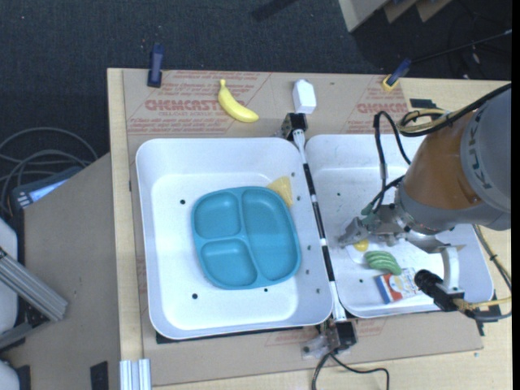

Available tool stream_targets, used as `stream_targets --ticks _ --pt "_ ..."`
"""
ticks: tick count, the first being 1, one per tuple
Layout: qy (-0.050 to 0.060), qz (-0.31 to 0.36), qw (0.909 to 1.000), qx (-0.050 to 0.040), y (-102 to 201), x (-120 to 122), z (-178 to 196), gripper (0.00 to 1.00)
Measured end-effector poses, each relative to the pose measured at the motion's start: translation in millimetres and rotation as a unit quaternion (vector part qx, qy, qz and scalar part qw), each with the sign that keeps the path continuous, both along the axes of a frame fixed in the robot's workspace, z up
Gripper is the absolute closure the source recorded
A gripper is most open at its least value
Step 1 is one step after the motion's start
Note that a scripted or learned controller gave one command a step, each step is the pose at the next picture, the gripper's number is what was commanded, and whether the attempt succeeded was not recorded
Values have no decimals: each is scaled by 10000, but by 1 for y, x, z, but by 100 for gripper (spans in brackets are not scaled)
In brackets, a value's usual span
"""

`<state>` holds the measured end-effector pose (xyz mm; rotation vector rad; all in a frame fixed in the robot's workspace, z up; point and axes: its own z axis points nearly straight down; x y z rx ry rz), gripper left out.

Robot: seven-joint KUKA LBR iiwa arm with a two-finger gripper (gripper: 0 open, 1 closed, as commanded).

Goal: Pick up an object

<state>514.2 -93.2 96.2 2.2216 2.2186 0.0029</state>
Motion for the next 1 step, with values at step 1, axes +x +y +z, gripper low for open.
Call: stream_targets --ticks 1 --pt "-8 -4 10000 -4 0 0 10 100"
